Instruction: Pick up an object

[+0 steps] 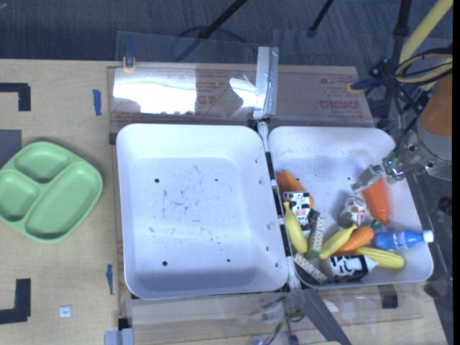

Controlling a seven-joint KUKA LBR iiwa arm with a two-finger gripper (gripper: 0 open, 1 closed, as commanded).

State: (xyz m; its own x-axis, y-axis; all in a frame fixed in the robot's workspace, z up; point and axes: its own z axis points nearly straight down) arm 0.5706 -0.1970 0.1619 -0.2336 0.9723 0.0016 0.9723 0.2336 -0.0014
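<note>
A pale wooden bench (57, 279) stands on blue-grey carpet (144, 6) crossed by dark stand legs (237, 9).

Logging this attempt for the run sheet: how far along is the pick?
Done: the end effector has reached into the right bin, at the upper end of an orange carrot-like toy.

In hand: I cannot tell whether it grips the toy.

Left: a confirmed grasp and lift. The toy seems to lie in the bin still, near the blue bottle and yellow banana.
</note>
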